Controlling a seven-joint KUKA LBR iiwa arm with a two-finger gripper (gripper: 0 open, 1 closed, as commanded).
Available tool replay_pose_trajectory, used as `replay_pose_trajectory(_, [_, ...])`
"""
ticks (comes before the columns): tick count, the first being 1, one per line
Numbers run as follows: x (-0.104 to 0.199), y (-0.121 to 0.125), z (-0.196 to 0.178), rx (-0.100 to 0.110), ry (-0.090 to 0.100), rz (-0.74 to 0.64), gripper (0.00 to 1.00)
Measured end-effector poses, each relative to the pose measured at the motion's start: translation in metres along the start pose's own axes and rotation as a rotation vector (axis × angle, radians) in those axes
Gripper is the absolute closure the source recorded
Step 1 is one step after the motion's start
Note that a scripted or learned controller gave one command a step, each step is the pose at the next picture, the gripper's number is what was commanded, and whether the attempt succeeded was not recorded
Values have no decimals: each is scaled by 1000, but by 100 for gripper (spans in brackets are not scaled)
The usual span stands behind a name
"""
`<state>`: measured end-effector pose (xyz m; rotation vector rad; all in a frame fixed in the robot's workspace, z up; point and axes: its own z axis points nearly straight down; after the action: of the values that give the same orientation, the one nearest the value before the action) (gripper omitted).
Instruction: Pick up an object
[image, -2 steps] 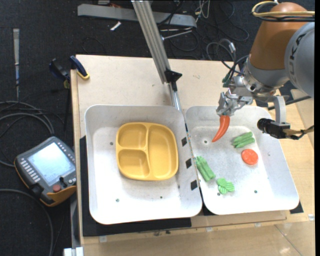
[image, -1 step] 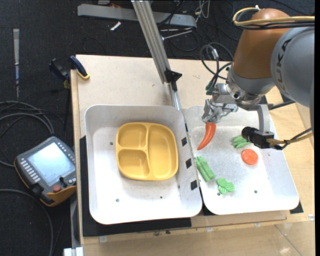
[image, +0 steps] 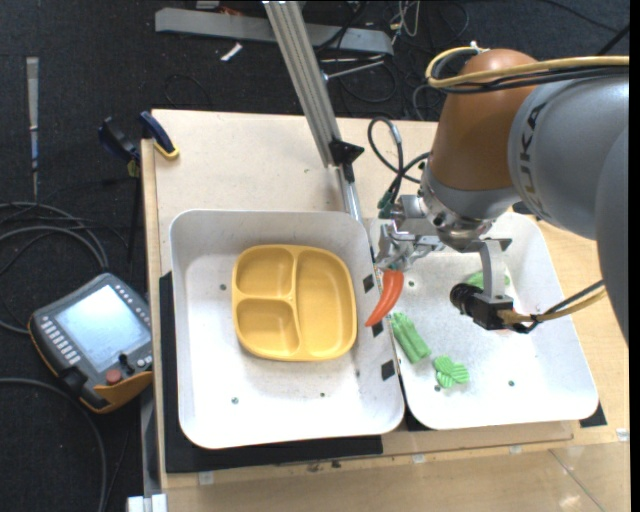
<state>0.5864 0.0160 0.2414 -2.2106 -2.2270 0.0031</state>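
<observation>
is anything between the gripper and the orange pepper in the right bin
Nothing visible is. The gripper sits directly over the top end of the orange pepper, by the wall between the bins. The green pieces lie below it, off the path.

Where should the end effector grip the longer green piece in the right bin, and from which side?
Grip the longer green piece at mid-length, coming straight down, fingers across its narrow width. It lies flat on the right bin floor, slanted, with bare floor along both long sides; the orange carrot lies just beyond its upper end.
</observation>
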Motion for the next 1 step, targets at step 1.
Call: replay_pose_trajectory(1, [48, -23, 2, -1, 0, -1, 100])
